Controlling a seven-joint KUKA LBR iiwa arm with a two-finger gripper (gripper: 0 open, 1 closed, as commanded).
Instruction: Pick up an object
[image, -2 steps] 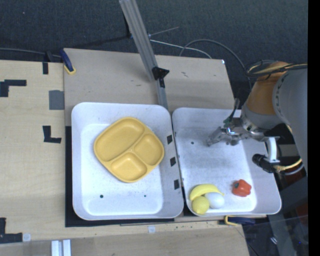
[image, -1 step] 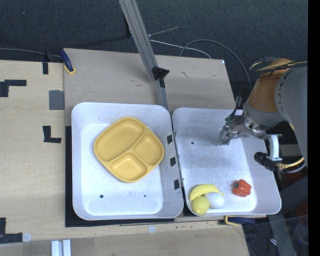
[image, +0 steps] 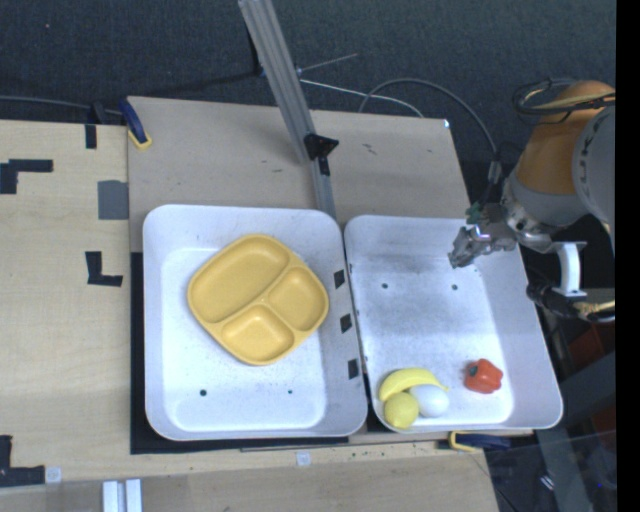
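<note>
The right bin (image: 440, 300) holds a red pepper-like toy (image: 483, 376) near its front right corner. A yellow banana (image: 408, 381), a white egg-shaped piece (image: 432, 401) and a yellow lemon (image: 401, 410) cluster at its front edge. My gripper (image: 463, 251) hangs over the far right part of this bin, well behind those objects, with nothing seen between its fingers. The grey arm with its orange band (image: 555, 150) reaches in from the right.
The left bin (image: 170, 400) carries a yellow three-compartment plate (image: 258, 298). A grey metal pole (image: 290, 90) slants down to the gap between the bins. Cables loop behind the right bin on the wooden bench.
</note>
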